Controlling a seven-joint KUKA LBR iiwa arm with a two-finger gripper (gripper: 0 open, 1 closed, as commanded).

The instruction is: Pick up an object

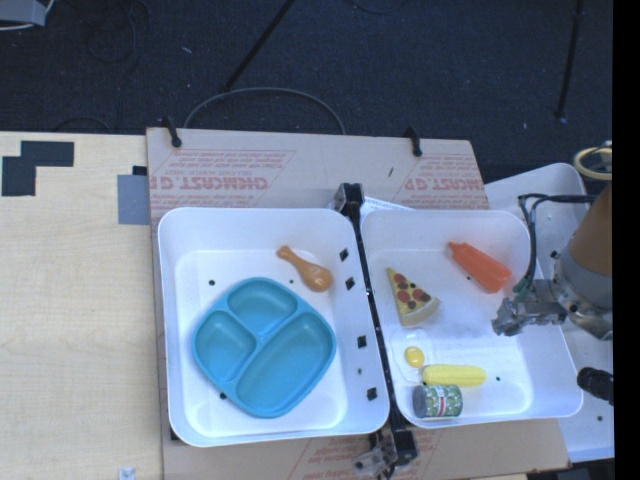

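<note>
Gripper (512, 318) hangs over the right bin (540, 398) at three o'clock, finger state I cannot tell; best bet is descending squarely onto the orange toy (479, 265) at eleven o'clock of it.

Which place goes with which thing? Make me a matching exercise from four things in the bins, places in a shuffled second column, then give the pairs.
Things:
1. blue plate
2. drumstick
3. pizza slice
4. can

Places:
A. right bin, near its front edge, just below the yellow corn
B. left bin, at the back, beyond the plate
C. right bin, close to the divider between the bins
D. left bin, taking up most of its floor

Pairs: 1-D, 2-B, 3-C, 4-A
</note>
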